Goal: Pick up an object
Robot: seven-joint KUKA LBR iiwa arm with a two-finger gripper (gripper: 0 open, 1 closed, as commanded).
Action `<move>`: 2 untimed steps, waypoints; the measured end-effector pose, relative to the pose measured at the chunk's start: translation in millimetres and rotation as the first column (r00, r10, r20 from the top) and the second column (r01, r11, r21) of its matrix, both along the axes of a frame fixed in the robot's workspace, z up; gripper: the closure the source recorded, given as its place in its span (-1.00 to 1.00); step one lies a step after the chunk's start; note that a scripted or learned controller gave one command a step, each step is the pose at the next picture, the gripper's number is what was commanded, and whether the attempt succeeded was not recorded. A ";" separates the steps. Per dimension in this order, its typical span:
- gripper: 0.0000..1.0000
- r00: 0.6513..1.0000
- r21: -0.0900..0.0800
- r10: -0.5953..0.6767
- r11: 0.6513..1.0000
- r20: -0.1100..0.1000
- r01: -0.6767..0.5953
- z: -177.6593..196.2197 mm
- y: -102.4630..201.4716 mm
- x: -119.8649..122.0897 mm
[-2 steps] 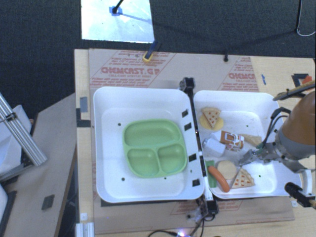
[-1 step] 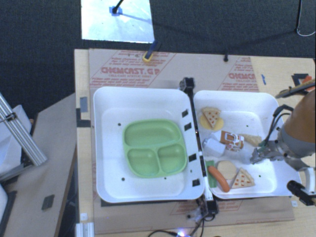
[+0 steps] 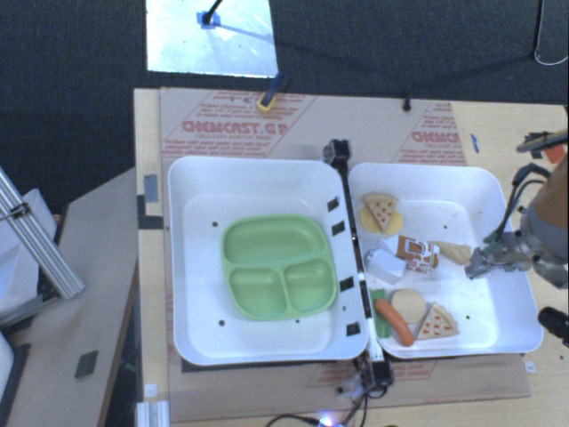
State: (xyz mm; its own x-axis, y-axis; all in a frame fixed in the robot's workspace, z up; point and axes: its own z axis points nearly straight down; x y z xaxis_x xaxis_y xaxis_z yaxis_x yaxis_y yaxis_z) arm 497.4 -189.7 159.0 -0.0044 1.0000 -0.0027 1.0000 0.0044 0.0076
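Gripper (image 3: 480, 267) sat over the right bin's (image 3: 480, 189) right side, low near the floor. Can't tell from this angle how the claw stood; nothing visibly in it.

Everything below is placed relative to the small brown-and-white carton (image 3: 418, 253) mid-bin:
- closest to the gripper: pale yellowish chunk (image 3: 455, 253), just right of the carton. Likely light rigid toy food, smooth, may skid on the bin floor. Best pinched across its short width.
- pizza wedge on a yellow disc (image 3: 381, 213), up-left.
- white block (image 3: 384, 263), just left.
- sausage (image 3: 394, 320), below-left. Round, would roll; grip mid-length.
- beige round piece (image 3: 409, 304), below.
- second wedge (image 3: 436, 323), below-right. Flat, hard to get under.

Left bin (image 3: 191, 203) held a green divided tray (image 3: 276, 266), its three compartments bare.
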 end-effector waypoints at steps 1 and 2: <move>1.00 1.000 0.000 0.000 1.000 -0.001 0.000 52.3 -1.2 -8.5; 1.00 1.000 0.001 0.000 1.000 -0.003 0.000 66.3 -1.6 -7.0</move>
State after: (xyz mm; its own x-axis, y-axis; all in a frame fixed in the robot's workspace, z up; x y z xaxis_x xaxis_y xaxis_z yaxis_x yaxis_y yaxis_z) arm 490.4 -191.2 225.3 -0.0047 1.0000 -0.0020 1.0000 0.0047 0.0048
